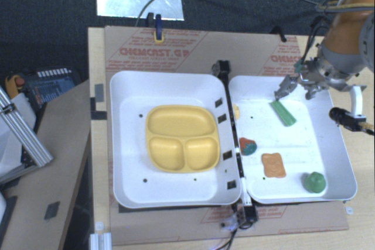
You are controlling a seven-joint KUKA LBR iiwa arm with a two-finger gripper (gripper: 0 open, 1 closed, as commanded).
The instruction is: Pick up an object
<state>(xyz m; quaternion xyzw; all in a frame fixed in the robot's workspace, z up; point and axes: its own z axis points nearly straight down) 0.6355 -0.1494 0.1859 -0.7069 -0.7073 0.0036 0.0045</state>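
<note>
Green block [283,112] in right white bin [337,149], brown bench [176,47] beneath.

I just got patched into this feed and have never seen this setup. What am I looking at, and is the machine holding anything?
One camera looks down at a slant on a bench with two shallow white bins. The grey and orange robot arm reaches in from the right; its gripper is above the right bin, close to a green stick. I cannot tell whether it grips anything. That bin also has an orange flat piece, a green round object and a small red and teal object. The left bin holds a yellow divided tray.
</note>
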